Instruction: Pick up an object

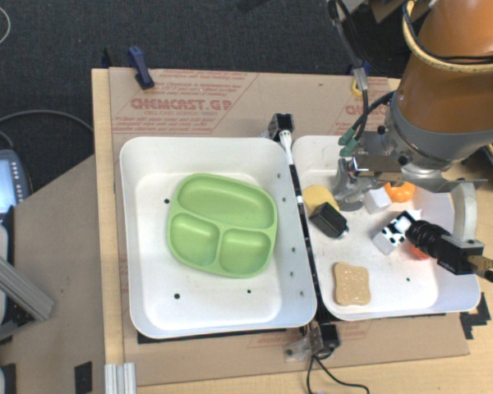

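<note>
My gripper (355, 194) hangs low over the back of the right bin (394, 302), under the grey and orange wrist. Just left of it lies a pale yellow piece (315, 197), with a small black block (329, 221) touching that piece's front side. An orange item (401, 192) sits right beside the gripper on its right, partly hidden by the arm. A white and black cube (392, 235) lies further forward, with a red item (416, 250) peeking out beside it. A tan cracker-like piece (352, 284) rests near the bin's front.
The left bin (140, 245) holds a green divided plate (222, 224). The raised rim between the bins (300, 220) runs close to the yellow piece and the black block. Cardboard (181, 97) lies under both bins.
</note>
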Available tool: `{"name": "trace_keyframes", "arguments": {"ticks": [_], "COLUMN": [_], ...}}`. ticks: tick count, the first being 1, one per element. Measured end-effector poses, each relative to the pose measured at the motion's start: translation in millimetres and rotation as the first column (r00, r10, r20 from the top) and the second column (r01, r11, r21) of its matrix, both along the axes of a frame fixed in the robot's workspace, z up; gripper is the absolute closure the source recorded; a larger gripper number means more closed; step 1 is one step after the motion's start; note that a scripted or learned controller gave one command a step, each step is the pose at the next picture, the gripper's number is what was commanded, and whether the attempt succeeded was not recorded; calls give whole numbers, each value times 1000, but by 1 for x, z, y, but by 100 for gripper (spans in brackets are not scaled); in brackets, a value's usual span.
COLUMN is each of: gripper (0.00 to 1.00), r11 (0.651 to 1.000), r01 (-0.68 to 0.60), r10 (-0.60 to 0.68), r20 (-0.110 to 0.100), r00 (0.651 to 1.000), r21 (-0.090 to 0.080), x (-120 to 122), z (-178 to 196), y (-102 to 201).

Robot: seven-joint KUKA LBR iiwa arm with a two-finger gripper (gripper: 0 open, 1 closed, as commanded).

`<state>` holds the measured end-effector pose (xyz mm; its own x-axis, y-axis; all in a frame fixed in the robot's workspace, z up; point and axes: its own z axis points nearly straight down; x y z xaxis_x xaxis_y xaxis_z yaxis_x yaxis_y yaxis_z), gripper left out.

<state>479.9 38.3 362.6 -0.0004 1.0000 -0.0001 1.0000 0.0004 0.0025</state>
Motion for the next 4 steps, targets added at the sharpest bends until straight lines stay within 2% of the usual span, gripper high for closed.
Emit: {"name": "trace_keyframes", "arguments": {"ticks": [1, 2, 3, 4], "gripper": [100, 100, 100, 100], "r11": [1000, 1000, 1000, 1000], "r01": [-1, -6, 0, 7], "r10": [1, 6, -1, -7], "r20": [-10, 0, 19, -17], "r00": [1000, 1000, 1000, 1000], "r21": [0, 2, 4, -1], "x": [-1, -1, 0, -2], "z": [-59, -42, 158, -83], "y": [19, 72, 35, -30]}}
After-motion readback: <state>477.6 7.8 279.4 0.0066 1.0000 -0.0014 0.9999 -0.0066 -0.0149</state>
